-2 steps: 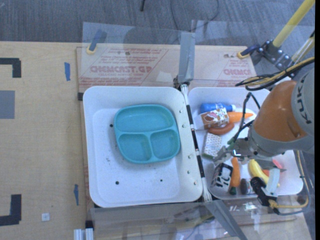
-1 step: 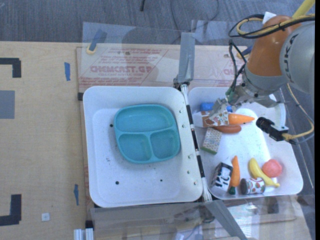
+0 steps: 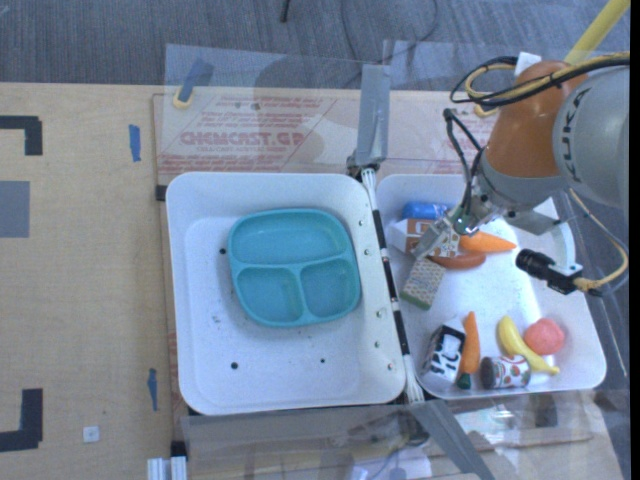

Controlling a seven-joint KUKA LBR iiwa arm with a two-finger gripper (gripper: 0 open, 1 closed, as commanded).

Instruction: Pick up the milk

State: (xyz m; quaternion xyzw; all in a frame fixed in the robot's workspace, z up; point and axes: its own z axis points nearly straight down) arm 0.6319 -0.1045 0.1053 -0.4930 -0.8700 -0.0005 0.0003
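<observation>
The milk (image 3: 447, 353) is a small black-and-white patterned carton standing near the front left corner of the right bin (image 3: 590, 368). My gripper (image 3: 445, 234) hangs low over the back left part of that bin, well behind the milk and apart from it. It sits just right of a white and orange carton (image 3: 403, 233) and above a tan speckled box (image 3: 423, 282). Nothing shows as held by it.
Around the gripper lie a blue packet (image 3: 425, 210), a carrot (image 3: 485, 241) and a red-orange piece (image 3: 457, 261). Beside the milk are a small carrot (image 3: 470, 340), a can (image 3: 503, 371), a banana (image 3: 522, 344) and a peach (image 3: 545, 335). The left bin (image 3: 200, 218) holds a teal divided plate (image 3: 295, 266).
</observation>
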